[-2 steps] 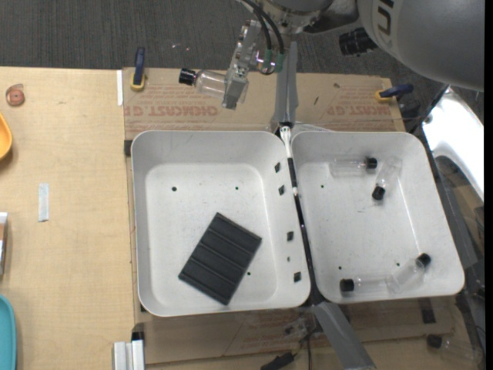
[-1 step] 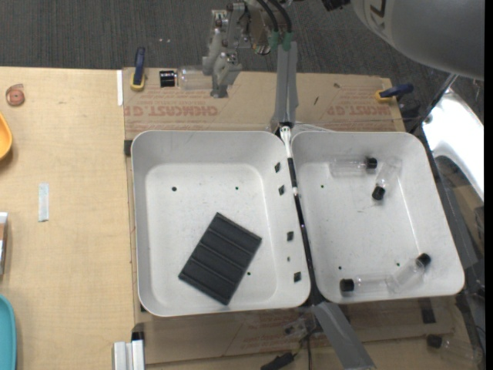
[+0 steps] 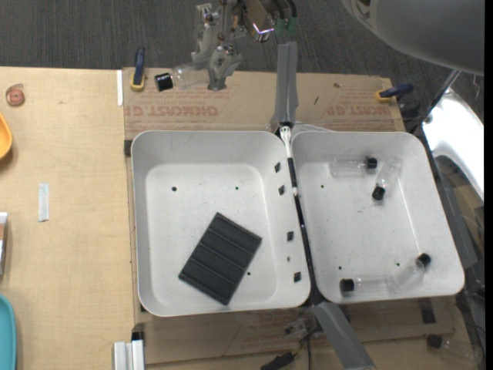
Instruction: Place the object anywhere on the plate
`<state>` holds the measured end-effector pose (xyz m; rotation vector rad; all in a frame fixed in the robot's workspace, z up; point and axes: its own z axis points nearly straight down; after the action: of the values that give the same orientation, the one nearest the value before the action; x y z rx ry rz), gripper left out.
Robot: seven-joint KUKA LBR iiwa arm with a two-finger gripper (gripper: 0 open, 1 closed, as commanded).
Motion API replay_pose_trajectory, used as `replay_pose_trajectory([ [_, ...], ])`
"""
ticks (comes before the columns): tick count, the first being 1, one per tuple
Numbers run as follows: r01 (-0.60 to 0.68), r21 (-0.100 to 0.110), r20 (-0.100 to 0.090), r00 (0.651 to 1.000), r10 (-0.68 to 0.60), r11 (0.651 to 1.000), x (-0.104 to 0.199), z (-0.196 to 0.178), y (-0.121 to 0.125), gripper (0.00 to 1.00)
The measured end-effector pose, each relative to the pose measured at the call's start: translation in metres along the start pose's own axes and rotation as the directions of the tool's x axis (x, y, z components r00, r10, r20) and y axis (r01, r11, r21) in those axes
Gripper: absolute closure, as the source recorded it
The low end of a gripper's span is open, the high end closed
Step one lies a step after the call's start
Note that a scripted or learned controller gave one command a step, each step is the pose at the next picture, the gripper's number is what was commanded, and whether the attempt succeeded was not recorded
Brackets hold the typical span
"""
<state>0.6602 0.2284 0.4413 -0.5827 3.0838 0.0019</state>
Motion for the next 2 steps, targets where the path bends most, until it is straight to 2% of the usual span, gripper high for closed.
replay_pose_trajectory([
  [2,-0.010,-0.003,0.008,1.000,0.010,1.000,-0.0022,-0.0184,-0.0036,1.00],
])
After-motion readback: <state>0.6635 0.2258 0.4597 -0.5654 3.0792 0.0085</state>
